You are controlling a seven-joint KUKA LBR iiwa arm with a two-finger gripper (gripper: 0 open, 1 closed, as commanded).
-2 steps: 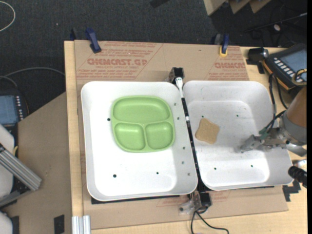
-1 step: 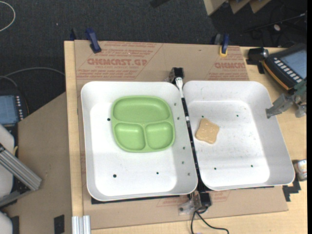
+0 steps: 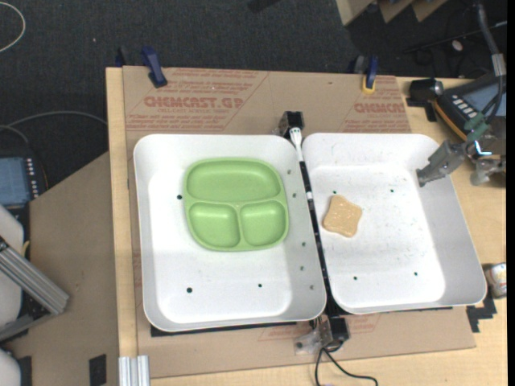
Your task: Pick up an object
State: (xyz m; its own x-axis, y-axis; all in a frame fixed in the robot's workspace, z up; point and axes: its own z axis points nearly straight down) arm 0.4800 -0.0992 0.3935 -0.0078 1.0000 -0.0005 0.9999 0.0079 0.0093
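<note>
overhead, gripper (image 3: 438, 166) hovers at right bin's (image 3: 451, 248) edge; opening can't be told.

left bin (image 3: 161, 280): plain white, a few small dark dots on the floor
right bin (image 3: 418, 248): white, peppered with fine dark specks
divided plate (image 3: 236, 203): pale green all over, no pattern
toast-shaped piece (image 3: 342, 215): tan, slightly darker brown along the edge
bench board (image 3: 241, 95): light brown cardboard, printed with red lettering
clamps (image 3: 153, 67): blue at the left, blue and yellow at the right
gripper (image 3: 438, 163): grey metal
floor (image 3: 161, 14): dark charcoal carpet
</note>
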